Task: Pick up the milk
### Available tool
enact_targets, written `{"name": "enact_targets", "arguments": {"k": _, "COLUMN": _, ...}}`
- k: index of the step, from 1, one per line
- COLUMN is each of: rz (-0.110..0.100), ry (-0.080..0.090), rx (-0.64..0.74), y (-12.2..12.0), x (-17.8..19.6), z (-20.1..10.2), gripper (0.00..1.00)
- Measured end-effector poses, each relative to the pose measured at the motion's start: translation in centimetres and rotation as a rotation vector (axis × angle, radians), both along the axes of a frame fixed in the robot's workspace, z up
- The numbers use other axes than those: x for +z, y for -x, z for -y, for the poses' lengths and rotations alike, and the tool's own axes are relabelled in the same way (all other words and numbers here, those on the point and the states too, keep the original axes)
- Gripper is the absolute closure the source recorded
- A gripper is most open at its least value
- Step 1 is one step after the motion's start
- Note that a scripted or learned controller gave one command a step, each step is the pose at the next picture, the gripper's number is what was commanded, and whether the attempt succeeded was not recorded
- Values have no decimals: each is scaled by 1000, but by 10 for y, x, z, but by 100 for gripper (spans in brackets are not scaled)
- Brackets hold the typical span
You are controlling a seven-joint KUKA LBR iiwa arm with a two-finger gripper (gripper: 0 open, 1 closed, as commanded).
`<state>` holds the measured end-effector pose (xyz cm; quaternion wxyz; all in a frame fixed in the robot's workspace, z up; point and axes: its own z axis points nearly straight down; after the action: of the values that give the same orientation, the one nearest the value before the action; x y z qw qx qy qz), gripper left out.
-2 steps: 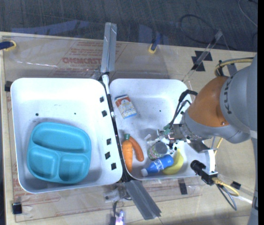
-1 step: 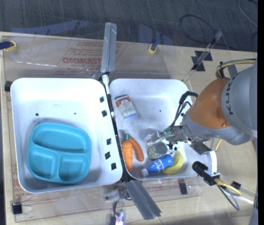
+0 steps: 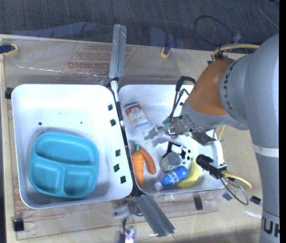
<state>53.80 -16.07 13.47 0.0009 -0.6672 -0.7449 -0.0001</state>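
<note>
A small white carton with red and blue print (image 3: 135, 114), which looks like the milk, lies flat in the right bin (image 3: 153, 96) near its far left corner. My gripper (image 3: 171, 135) hangs over the middle of that bin, to the right of the carton and a little nearer the front, apart from it. Directly beneath the gripper sit a white item with black spots (image 3: 184, 154) and a grey round-topped can (image 3: 170, 162). Nothing can be seen held in the gripper.
Two orange carrots (image 3: 142, 165) lie along the right bin's left wall. A blue bottle (image 3: 175, 177) and a yellow banana (image 3: 192, 176) crowd its front edge. The left bin (image 3: 57, 101) holds a blue divided tray (image 3: 64, 163). A cable (image 3: 234, 184) trails at the right.
</note>
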Motion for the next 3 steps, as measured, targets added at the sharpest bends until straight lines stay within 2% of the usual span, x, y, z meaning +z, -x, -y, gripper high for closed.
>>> {"name": "enact_targets", "arguments": {"k": 1, "rz": -1, "ry": 0, "rx": -90, "y": 34, "x": 26, "z": 39, "gripper": 0}}
{"name": "enact_targets", "arguments": {"k": 2, "rz": 30, "ry": 11, "rx": -82, "y": 38, "x": -28, "z": 52, "gripper": 0}}
{"name": "enact_targets", "arguments": {"k": 3, "rz": 41, "ry": 16, "rx": -11, "y": 48, "x": -28, "z": 52, "gripper": 0}}
